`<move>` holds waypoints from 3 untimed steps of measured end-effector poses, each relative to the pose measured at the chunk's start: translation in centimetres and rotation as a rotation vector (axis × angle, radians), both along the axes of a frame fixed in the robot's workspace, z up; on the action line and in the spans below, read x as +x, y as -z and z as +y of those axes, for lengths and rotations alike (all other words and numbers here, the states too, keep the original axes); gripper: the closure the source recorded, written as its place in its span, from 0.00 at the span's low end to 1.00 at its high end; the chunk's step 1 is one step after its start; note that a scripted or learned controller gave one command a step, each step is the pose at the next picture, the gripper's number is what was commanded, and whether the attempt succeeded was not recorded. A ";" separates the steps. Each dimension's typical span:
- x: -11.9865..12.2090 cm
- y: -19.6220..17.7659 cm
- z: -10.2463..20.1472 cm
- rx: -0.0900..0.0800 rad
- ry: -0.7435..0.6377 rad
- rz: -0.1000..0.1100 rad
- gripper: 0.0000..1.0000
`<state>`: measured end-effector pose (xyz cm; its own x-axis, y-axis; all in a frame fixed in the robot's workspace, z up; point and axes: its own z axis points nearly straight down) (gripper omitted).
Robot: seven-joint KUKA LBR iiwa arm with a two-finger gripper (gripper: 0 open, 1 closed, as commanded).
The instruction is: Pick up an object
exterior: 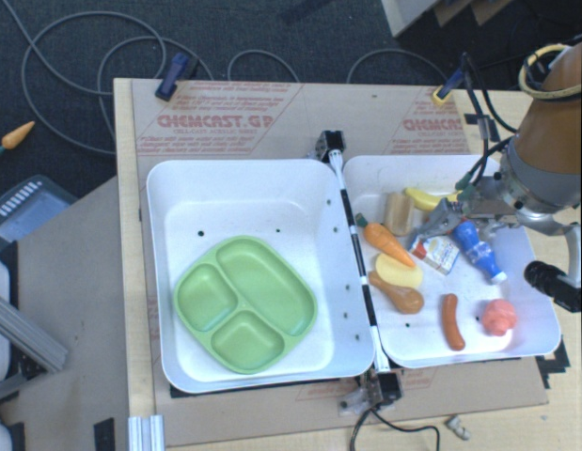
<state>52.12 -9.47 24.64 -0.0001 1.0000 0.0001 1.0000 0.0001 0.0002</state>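
The right bin (530, 338) holds several small items. An orange carrot (388, 243) lies by the divider, with a yellow piece (400, 271) and a brown-orange piece (400, 296) just below it. A white packet (440, 254) and a blue bottle (479, 249) lie mid-bin. A banana (421, 197) and a tan block (399, 212) sit at the back. A red sausage (450, 321) and a pink lump (499, 316) lie near the front. My gripper (444, 217) hangs low over the bin's middle, just above the packet and beside the bottle's top end. Nothing is visibly held.
The left bin (168, 191) holds a green divided plate (244, 303). A black-clipped divider (352, 252) runs between the two bins. The arm's grey and orange body (546, 148) covers the right bin's back right corner. Cables lie on the floor beyond the bench.
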 end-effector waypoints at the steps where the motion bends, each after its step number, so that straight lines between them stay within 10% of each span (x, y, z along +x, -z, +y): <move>1: -4.2 16.2 0.2 0.000 0.001 0.000 0.00; 2: -4.2 15.3 0.3 0.000 0.002 -0.001 1.00; 3: 1.0 6.2 6.0 0.000 -0.001 -0.001 1.00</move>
